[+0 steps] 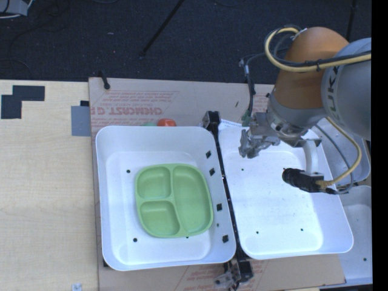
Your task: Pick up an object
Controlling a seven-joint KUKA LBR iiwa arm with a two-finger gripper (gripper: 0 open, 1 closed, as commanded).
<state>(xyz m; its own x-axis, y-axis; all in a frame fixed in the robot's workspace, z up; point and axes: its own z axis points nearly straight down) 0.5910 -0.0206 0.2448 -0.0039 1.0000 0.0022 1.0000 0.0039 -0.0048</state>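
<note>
**Divided green tray in left bin, arm poised above right bin**

Divided green tray (174, 200), three compartments, flat and face-up on the floor of the left bin (115, 162), slightly toward that bin's right wall and turned a little off square. Most likely the object meant by the task, being the sole large item within either bin. Low, broad profile; probably graspable at a raised rim or divider rather than across the full width.

Small orange-red object (166, 123), with a trace of green beside it, just outside the left bin's far rim, on the cardboard; too small to identify.

Right bin (285, 229) joined to the left along a dark central seam with black clips. Gripper (251, 149) low over the far-left corner of the right bin, near the seam, nothing visible between the fingers; spread of the fingers impossible to judge at this angle. Well apart from the tray, so no grasp under way; judged an approach or transit stage. Yellowish hose looped round the orange wrist band (306, 65), black cable fitting trailing over the right bin.

Cardboard sheet (133, 105) beneath both bins, red printing upside down to the camera, partly legible, apparently "CHEMCRZT C.E"; reading uncertain. Letters "UK" on the grey arm casing at the upper right, consistent with the maker's name.
</note>
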